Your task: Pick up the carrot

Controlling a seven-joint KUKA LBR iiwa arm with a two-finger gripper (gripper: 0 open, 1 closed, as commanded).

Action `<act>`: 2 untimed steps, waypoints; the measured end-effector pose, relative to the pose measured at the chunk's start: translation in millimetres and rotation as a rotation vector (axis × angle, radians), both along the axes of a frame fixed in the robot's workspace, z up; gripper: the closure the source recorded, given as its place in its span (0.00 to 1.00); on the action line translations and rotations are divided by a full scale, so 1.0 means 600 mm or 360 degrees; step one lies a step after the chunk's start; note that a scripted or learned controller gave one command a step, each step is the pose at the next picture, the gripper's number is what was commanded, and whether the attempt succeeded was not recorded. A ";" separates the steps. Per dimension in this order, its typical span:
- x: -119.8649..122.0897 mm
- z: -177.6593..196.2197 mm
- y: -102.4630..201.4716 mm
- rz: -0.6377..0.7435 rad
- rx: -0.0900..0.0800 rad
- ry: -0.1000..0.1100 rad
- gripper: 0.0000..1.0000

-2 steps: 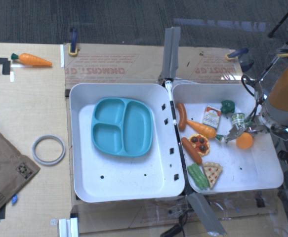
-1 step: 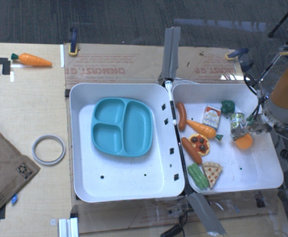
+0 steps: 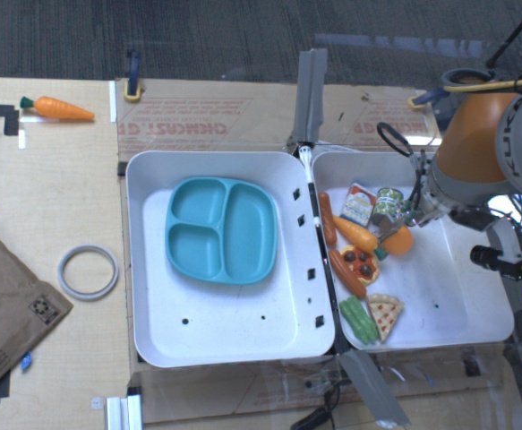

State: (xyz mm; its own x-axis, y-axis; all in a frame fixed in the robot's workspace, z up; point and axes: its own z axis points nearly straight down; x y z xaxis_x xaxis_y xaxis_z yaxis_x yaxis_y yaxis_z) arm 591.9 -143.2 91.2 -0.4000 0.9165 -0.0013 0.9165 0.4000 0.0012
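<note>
An orange carrot [image 3: 355,234] lies slantwise in the right bin [image 3: 457,316], among other toy foods near its left wall. My gripper [image 3: 402,222] reaches down into that bin just right of the carrot's lower end, between a green can [image 3: 388,206] and a round orange fruit [image 3: 398,241]. The wrist hides its tip. Nothing can be seen held in it. A second carrot [image 3: 59,109] with a green top lies on the bench at the far upper left, outside both bins.
The right bin also holds a sausage [image 3: 327,218], a red-and-white packet [image 3: 357,203], a red piece with dark spots [image 3: 351,268], a pizza slice [image 3: 384,314] and a green vegetable [image 3: 357,320]. A blue divided plate [image 3: 222,231] lies in the left bin [image 3: 149,312]. A tape ring [image 3: 88,270] lies on the bench.
</note>
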 end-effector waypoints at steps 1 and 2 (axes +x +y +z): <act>-0.023 0.184 0.074 0.0022 0.0000 0.0006 1.00; 0.104 0.215 0.177 -0.0253 -0.0002 0.0004 1.00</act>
State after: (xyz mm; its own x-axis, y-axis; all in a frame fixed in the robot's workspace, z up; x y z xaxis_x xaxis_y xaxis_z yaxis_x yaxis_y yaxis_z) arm 654.3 -37.0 219.9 -0.2498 0.9683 -0.0018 0.9683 0.2498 -0.0016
